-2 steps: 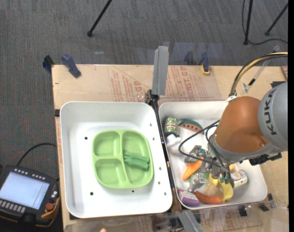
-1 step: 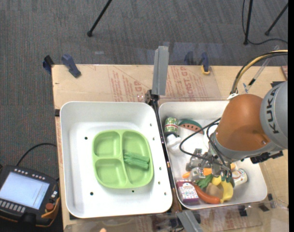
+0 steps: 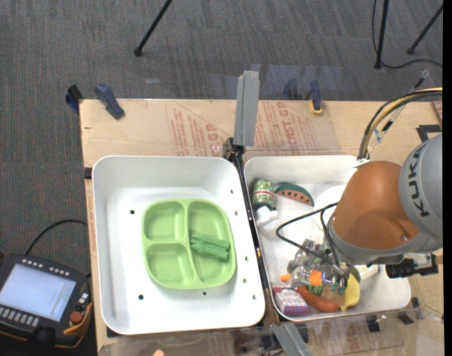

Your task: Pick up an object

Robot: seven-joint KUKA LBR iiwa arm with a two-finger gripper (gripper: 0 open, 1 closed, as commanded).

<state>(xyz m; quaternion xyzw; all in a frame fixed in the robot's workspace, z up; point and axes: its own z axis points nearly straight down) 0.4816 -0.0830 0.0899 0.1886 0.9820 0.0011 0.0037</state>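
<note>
1. Two white bins are seen side by side on the bench. The left bin (image 3: 114,191) is on the left, and the right bin (image 3: 337,167) is next to it.
2. A green plate (image 3: 166,262) with three parts is found in the left bin. A green block (image 3: 210,245) is laid across the line between the plate's parts, near its middle.
3. The arm (image 3: 374,206) is reached in from the right, over the right bin. An orange band is seen above its wrist.
4. The gripper (image 3: 315,269) is lowered into the front part of the right bin, right over a pile of small toys.
5. It cannot be told if the gripper is open or closed, because its tip is mixed in with the toys.
6. A red toy (image 3: 318,300), a yellow toy (image 3: 352,294) and a purple pack (image 3: 289,298) are seen by the gripper, at the front of the bin.
7. A small can (image 3: 264,191) and a watermelon slice (image 3: 294,194) are kept at the back of the right bin, apart from the gripper.
8. A screen box (image 3: 36,297) is seen on the floor at the left.
</note>
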